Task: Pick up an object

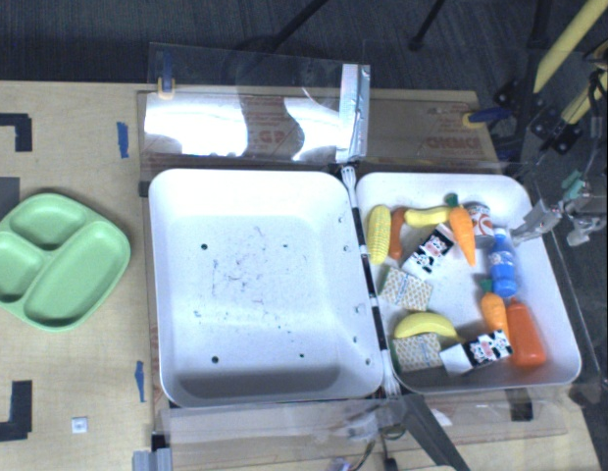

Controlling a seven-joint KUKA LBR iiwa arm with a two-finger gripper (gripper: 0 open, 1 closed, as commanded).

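A grey two-finger gripper (pixel 551 220) hangs at the far right rim of the right-hand shallow white bin (pixel 562 373), beside a heap of toy groceries; whether it is spread or closed cannot be told from this angle. The nearest likely target, a small blue plastic bottle (pixel 502 263), lies just left of and below it in the view, long axis running up and down the frame, beside an orange plastic carrot (pixel 463 234). The left-hand white bin (pixel 186 189) sits well apart.

No text can be read; red print on the cardboard (pixel 451 135) is too blurred.
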